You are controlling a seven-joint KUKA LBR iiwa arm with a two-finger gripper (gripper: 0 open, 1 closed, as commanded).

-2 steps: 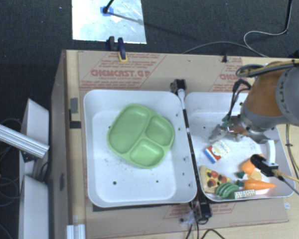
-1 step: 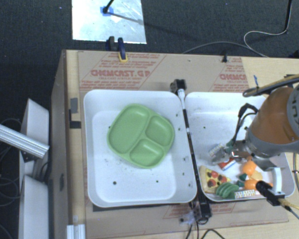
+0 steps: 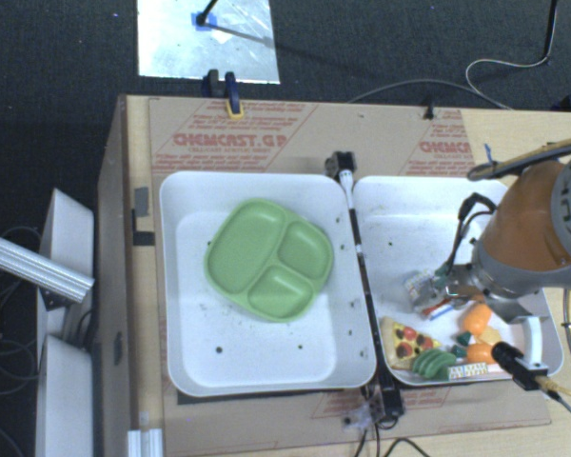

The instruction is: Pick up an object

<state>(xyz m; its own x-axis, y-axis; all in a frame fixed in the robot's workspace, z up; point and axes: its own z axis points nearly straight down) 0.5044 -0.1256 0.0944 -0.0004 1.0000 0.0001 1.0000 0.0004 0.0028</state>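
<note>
My gripper (image 3: 426, 291) hangs low over the middle of the right bin (image 3: 400, 208), with the arm coming in from the right. Just in front of it lies a pile of toy food: a pizza slice (image 3: 404, 339), a green leafy piece (image 3: 436, 362), an orange fruit (image 3: 475, 319) and a second orange piece (image 3: 480, 352). A small red-orange bit (image 3: 441, 308) sits right under the gripper's tip; whether the gripper touches it I cannot tell.
The left bin (image 3: 200, 350) holds a green divided plate (image 3: 269, 259) near its centre. A black divider rail (image 3: 359, 265) runs between the two bins. The toys crowd the right bin's front corner, near its rim.
</note>
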